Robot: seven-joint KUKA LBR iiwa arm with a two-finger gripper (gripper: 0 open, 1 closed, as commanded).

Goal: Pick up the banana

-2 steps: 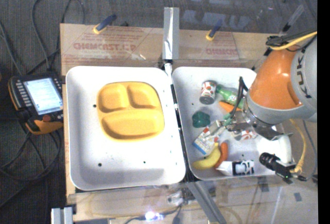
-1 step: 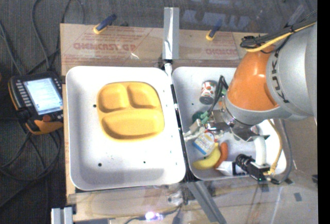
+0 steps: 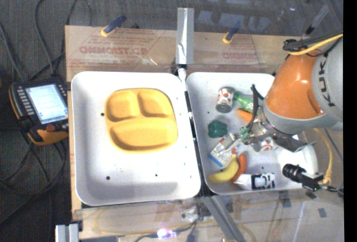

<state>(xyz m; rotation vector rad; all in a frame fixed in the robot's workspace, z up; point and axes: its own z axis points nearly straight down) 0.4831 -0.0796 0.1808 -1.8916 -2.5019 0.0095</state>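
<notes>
The banana (image 3: 223, 172) lies in the right bin (image 3: 198, 124) near its front edge, long axis running left-low to right-high, beside an orange piece (image 3: 241, 163). The hand (image 3: 257, 138) hangs just above-right; its grip cannot be told.

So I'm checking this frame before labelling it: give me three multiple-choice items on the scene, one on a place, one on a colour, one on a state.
1. Where does the banana lie?
A. On the tray
B. Near the front edge of the right bin
C. On the floor

2. What colour is the tray in the left bin?
A. Yellow
B. Blue
C. Black

3. What is the banana's state?
A. Lifted above the bin
B. Resting in the bin among other items
C. Lying on the tablet

Answers: 1 B, it sits low in the right bin beside a white tube. 2 A, the divided tray is plainly yellow. 3 B, it lies on the bin floor, touching a red-orange item, with the arm above the bin.
</notes>
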